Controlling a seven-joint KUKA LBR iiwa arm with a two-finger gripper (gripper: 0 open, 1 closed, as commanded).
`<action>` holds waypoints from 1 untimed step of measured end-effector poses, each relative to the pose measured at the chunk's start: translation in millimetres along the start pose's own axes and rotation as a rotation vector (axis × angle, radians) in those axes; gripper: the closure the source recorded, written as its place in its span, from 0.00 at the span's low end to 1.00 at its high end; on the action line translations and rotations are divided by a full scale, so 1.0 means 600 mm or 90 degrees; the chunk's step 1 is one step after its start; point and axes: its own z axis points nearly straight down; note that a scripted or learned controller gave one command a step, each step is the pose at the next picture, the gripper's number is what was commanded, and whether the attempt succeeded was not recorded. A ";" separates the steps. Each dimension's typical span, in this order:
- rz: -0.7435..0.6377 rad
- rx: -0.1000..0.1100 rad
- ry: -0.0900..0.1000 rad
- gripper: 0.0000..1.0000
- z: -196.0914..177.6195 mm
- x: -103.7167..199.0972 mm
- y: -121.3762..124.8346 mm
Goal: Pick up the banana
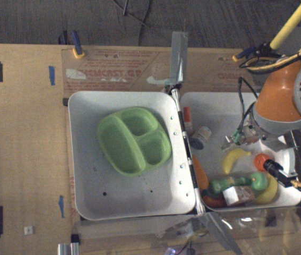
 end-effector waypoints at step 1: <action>0.000 0.000 0.000 0.00 0.000 0.000 0.000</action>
